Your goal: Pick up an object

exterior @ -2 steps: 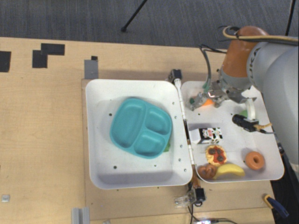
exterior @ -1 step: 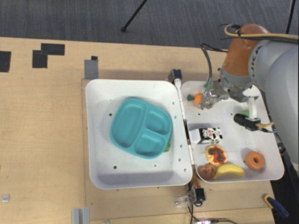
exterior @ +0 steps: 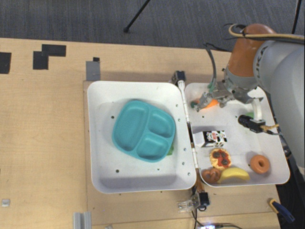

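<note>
Patience is what we need here, because the gripper (exterior: 209,100) sits low over the far left corner of the right bin (exterior: 279,173), right on top of a small orange thing that looks like a toy carrot (exterior: 209,104) with a bit of green at one end. To get this grab right, we figure the fingers should straddle the carrot across its narrow side, go down until they nearly touch the bin floor, and squeeze before any lift. The bin wall is close, so we'd keep clear of it.

As for the claw: we honestly can't tell how far apart it is, or whether it's actually pinching the carrot or just touching it from above.

Other options in that bin: a donut (exterior: 259,164), a banana (exterior: 234,174) and a little pizza (exterior: 219,158) near the front. The left bin (exterior: 102,175) holds a teal divided plate (exterior: 144,130).
</note>
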Controlling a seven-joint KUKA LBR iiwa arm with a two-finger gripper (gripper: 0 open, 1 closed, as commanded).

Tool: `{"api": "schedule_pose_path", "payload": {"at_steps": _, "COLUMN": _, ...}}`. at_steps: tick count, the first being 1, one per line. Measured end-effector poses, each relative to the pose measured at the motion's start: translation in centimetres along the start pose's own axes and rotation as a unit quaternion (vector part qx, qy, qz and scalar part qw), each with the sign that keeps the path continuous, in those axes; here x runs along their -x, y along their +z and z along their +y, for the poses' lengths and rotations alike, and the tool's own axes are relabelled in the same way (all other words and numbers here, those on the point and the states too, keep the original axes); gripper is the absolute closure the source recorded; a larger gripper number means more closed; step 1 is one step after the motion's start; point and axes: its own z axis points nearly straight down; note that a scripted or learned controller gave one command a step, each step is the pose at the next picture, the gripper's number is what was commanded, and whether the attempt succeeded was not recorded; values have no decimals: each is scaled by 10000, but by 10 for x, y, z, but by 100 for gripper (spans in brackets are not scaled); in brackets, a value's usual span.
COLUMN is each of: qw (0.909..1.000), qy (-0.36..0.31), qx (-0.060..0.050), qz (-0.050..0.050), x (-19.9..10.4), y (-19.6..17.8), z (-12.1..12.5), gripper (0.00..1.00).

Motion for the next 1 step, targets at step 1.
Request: {"api": "schedule_pose_path", "payload": {"at_steps": 1, "qw": 9991, "qy": -430, "qx": -4, "qz": -8, "x": -4, "y": 10, "z": 0, "gripper": 0}}
